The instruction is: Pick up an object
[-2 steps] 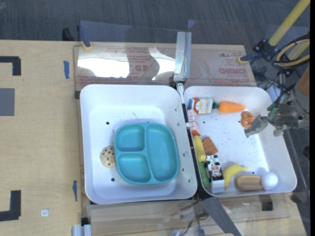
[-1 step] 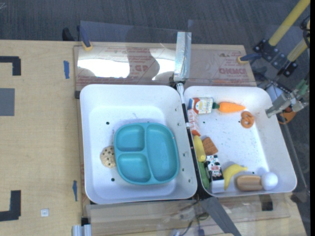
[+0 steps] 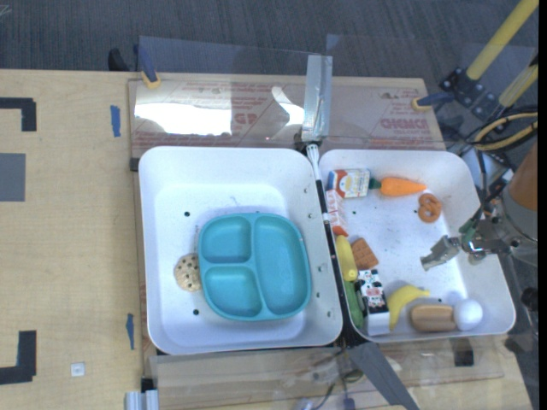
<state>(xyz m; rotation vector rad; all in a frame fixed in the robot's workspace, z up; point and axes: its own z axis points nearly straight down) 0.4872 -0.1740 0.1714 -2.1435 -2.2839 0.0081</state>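
The right bin [image 3: 491, 229] holds several toy foods. A small carton [image 3: 350, 183], a carrot [image 3: 401, 187] and a pretzel [image 3: 428, 207] lie along its far side. A yellow corn cob [image 3: 344, 257], a brown waffle [image 3: 365, 253] and a cow-print carton [image 3: 372, 293] sit by its left wall. A banana [image 3: 403, 300], a bread roll [image 3: 432, 316] and a white egg [image 3: 468, 313] lie at the near edge. My gripper [image 3: 439, 254] is over the bin's right-middle floor, between the pretzel and the bread roll, touching none of them.
The left bin [image 3: 162, 229] carries a teal divided plate [image 3: 254, 266] with a cookie [image 3: 187, 272] at its left side. A clear panel [image 3: 222, 101] stands behind the bins. Cables and yellow bars [image 3: 504, 32] are at the upper right.
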